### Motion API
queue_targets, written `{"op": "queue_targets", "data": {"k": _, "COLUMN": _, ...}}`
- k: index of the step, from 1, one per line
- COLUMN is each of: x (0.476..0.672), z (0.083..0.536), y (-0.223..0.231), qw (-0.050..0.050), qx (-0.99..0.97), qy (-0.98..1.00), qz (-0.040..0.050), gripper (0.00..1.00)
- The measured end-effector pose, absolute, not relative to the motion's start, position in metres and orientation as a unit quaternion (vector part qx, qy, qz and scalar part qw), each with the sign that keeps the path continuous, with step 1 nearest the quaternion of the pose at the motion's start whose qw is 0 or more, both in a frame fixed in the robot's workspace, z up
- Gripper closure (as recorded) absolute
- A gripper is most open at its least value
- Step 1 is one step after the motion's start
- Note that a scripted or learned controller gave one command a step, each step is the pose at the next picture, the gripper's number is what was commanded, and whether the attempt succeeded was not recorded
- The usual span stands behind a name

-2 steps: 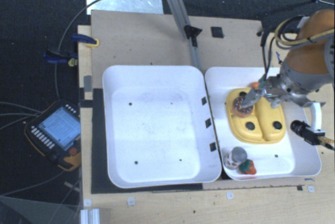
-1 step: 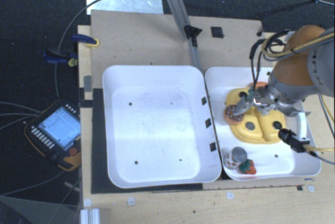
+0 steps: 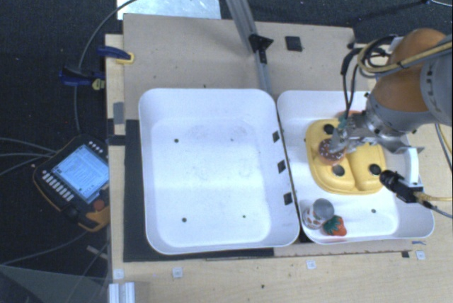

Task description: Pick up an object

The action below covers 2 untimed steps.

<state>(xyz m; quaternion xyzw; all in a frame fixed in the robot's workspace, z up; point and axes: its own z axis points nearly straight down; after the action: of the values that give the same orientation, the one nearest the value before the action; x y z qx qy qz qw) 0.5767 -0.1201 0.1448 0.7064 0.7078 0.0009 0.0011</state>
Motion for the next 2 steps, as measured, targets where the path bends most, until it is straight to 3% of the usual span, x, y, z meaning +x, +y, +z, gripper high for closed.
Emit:
{"op": "queue_targets", "data": {"k": 1, "x": 0.581, "z": 0.209, "y": -0.118, "qw": 0.003, "qx": 0.705, "qy": 0.709, "qz": 0.0024, "gripper": 1.0}}
{"op": "queue_targets", "data": {"k": 2, "x": 0.582, "z": 0.241, "y": -0.118, "qw": 0.002, "qx": 0.705, "qy": 0.709, "qz": 0.0017, "gripper": 1.0}}
